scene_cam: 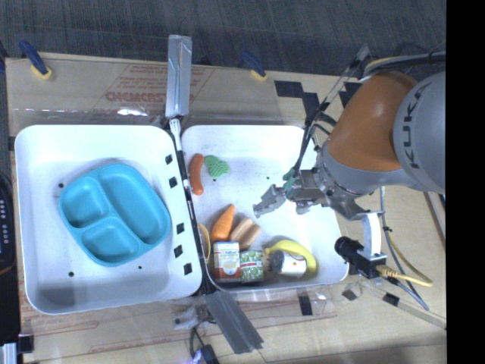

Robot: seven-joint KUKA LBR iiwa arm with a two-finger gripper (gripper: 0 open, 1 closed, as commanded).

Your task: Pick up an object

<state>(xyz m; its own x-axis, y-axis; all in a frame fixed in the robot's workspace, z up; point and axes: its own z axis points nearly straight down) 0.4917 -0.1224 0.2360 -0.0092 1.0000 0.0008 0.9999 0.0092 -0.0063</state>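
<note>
Two white bins side by side on the surface. Left bin, left half of frame: a blue divided plate, tilted, near its middle. Right bin, centre of frame: a sausage upright along its left wall; a green toy just beside it to the right; lower down, a carrot leaning against a bread roll. Along the bottom wall, left to right: a juice carton, a green packet, a dark bottle, a banana curving over the bottle.

Arm at right of frame, orange band uppermost. Pincer over the right bin's bare floor, right of centre, above and right of the roll, apart from every object. Released or clenched: cannot tell. Nothing visible between the fingers.
</note>
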